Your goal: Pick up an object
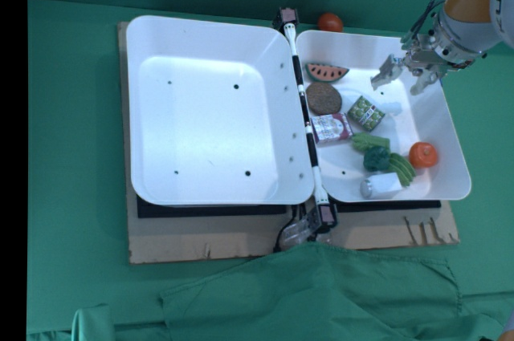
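The gripper (405,75) hangs over the upper right part of the right bin (450,140), its two fingers spread apart with nothing between them. Below it and to its left lies a small green box (365,112), flat and printed, with bare white floor between it and the bin's right wall. Along the bin's left edge sit a watermelon slice (327,72), a round brown patty (324,98) and a red-and-white packet (330,127), close together. Lower down crowd a knobbly broccoli (376,159), a long green vegetable (401,168), a smooth orange tomato (422,155) and a white bottle (381,185) lying against the bottom rim. A red fruit (329,22) rests outside, just above the top rim. The left bin (201,42) offers a broad glossy floor. Green cloth (72,131) surrounds the cardboard base (161,249)
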`<state>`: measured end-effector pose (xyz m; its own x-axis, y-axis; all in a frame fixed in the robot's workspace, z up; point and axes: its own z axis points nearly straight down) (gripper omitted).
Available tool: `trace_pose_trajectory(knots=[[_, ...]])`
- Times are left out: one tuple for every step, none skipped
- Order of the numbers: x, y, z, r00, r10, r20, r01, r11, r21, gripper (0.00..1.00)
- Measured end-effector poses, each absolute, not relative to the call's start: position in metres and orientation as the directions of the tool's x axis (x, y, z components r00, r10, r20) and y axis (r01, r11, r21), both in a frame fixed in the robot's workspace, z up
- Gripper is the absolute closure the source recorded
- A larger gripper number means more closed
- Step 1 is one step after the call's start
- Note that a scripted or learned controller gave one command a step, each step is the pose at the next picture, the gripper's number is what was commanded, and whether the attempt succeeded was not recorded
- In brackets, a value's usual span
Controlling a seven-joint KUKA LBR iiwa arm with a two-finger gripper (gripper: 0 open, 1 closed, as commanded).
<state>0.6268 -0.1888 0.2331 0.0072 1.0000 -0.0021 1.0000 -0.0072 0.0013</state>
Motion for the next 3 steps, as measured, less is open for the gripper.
trace_pose_trajectory(knots=[[0.556,-0.188,0.192,0.007,1.0,-0.001,1.0,-0.007,-0.004,0.0],[0.658,-0.187,0.184,-0.001,1.0,-0.006,1.0,0.001,0.014,0.0],[0.575,-0.182,0.187,0.006,1.0,-0.008,1.0,-0.005,0.018,0.0]])
